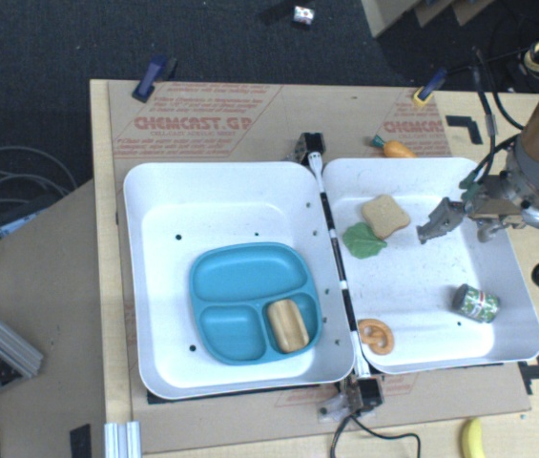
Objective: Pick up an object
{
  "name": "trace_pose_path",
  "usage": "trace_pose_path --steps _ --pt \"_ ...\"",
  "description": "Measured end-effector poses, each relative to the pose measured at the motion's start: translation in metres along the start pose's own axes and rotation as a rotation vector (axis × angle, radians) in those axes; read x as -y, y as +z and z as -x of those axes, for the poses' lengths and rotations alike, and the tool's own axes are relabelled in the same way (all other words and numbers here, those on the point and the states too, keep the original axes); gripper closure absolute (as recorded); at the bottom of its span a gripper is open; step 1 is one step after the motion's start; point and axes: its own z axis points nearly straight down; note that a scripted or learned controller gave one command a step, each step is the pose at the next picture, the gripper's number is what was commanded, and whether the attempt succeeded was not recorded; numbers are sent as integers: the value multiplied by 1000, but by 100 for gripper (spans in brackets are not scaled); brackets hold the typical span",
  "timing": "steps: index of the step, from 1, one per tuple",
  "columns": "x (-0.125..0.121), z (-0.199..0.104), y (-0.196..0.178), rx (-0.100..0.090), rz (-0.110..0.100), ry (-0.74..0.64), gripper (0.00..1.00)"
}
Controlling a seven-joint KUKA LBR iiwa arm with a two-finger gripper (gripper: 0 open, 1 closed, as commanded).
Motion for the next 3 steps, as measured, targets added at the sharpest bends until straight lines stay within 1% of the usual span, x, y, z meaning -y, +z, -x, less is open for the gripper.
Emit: trace_pose_path --steps 1,2,3 --pt "-24 72 65 1 -2 2 0" --pt "-10 109 130 0 -2 2 0" --pt "27 98 180 0 -1 1 0"
